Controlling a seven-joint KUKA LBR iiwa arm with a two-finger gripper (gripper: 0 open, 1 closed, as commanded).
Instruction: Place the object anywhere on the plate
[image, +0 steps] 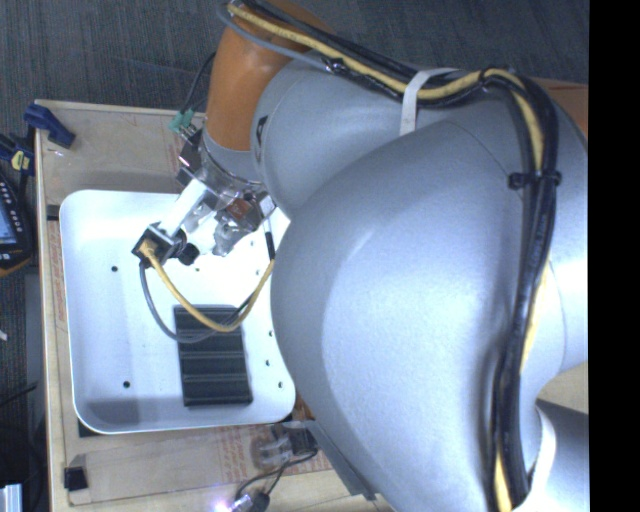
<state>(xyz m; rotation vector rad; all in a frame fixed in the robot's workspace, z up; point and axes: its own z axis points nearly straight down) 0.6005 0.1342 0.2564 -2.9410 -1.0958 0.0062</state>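
Grey arm (420, 300) bulks nearest the lens, covering the right side of the scene; orange band (235, 85) sits above the wrist at upper centre. Below it the gripper (205, 225) hangs over the far-right part of the white bin (85, 300), with a yellow cable (200, 312) looping down from a small black fitting (160, 243). Whether the gripper is spread or closed I cannot tell; the wrist hardware masks it and nothing can be seen held. Task's thing, as best judged: the dark ribbed object (213, 368), a flat rectangular slab lying on the bin floor toward the near side, right of centre. It lies nearer than the gripper and apart from it; the cable loop crosses just over its far edge, touching or not I cannot say. No plate can be made out. Handling, by judgement: looks stiff, light to moderate, not fragile; ridges running across the short way should give some grip. It sits low and flat, so a top pinch across the narrow width, at mid-length, seems the best hold. Risk: the cable could snag on the descent.
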